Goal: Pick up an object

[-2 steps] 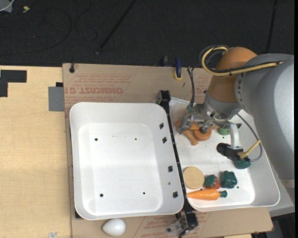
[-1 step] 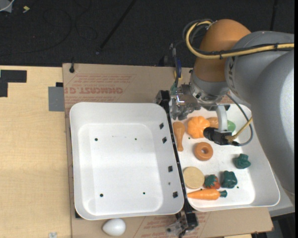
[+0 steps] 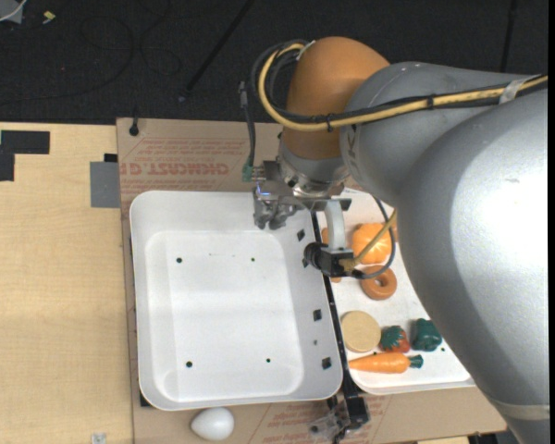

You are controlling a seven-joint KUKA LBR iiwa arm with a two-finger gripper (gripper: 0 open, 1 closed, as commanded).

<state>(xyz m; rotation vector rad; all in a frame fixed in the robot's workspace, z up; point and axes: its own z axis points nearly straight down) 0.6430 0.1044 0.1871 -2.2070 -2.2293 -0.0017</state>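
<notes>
So, status: the arm (image 3: 462,202) reaches in from the right, with the orange band (image 3: 328,81) above the wrist. The gripper (image 3: 274,211) sits over the far right corner of the left bin (image 3: 213,313), close to the wall next to the right bin (image 3: 444,370). Can't tell from this angle whether the gripper is spread or pressed together, or whether it touches the bin floor. Most of the pickable stuff is in the right bin, apart from the gripper. An orange (image 3: 363,240) is at the far end, and a brown ring like a doughnut (image 3: 381,285) lies just in front of it. A round tan disc (image 3: 359,331) comes next, near the dividing wall. Beside the disc are a small red piece (image 3: 395,339) and a green piece (image 3: 425,334), both too small to identify. A carrot (image 3: 379,363) lies flat along the near edge, pointed end toward the left bin. The arm covers the right part of that bin. One more item sits outside both bins: a white egg (image 3: 213,424) on the cardboard (image 3: 176,160), just in front of the left bin's near wall. The left bin's floor shows a few small dark dots (image 3: 179,261).
</notes>
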